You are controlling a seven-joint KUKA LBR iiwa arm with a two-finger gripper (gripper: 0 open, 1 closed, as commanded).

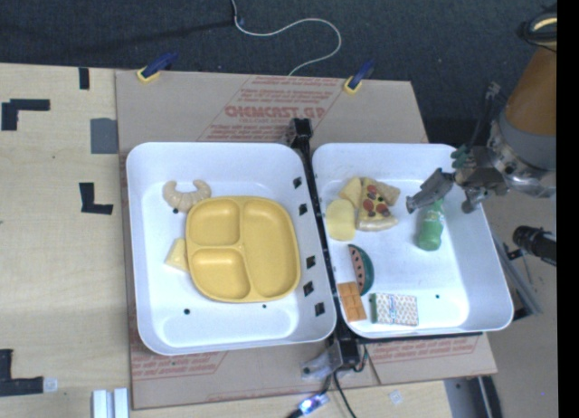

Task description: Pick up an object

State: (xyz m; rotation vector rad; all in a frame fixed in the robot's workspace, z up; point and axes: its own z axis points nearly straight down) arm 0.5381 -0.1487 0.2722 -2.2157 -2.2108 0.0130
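My gripper [450, 196] hangs over the right part of the right bin [479, 303], its two dark fingers spread open with nothing between them. Just below the fingertips a green bottle-shaped object [428, 229] lies on the bin floor. Further left in the same bin are a pizza slice [376, 204], a pale yellow fruit [341, 218], a watermelon slice [361, 268], an orange cracker [350, 302] and a patterned packet [395, 308].
The left bin [145, 172] holds a yellow divided plate [242, 249], a croissant [185, 194] and a yellow wedge [175, 254]. A black divider [313, 226] runs between the bins. A white cable [289, 32] lies on the dark surface behind.
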